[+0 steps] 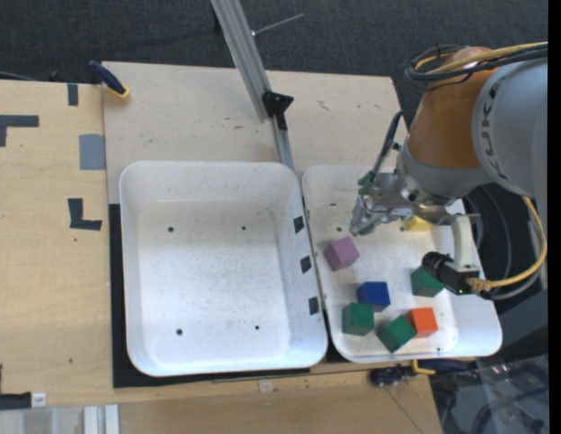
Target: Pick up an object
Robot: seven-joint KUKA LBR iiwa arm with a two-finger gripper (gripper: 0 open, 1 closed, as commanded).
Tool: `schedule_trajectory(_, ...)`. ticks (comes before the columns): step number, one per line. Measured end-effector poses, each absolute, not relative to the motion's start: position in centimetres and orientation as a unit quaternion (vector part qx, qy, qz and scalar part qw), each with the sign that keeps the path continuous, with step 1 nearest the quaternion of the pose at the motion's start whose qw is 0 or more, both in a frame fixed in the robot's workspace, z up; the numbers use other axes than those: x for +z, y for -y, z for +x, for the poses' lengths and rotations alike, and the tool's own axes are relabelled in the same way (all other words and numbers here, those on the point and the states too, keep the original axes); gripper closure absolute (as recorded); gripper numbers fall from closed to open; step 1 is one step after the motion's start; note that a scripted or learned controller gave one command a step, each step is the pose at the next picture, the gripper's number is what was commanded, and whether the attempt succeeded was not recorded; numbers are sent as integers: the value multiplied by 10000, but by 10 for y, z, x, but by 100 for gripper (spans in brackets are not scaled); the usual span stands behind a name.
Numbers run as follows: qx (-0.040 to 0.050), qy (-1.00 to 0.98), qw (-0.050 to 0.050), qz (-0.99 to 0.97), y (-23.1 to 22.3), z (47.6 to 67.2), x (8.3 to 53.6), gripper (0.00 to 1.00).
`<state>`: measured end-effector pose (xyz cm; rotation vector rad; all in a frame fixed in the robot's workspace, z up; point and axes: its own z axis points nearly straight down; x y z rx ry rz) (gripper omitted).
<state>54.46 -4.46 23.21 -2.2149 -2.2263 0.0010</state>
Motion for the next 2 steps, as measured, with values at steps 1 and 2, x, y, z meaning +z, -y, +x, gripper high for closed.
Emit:
schedule_trajectory(1,3,7096,9,-7047,-11,565,222,100)
schedule_trajectory(2,2,7095,7,-7047,-61,587,213,100)
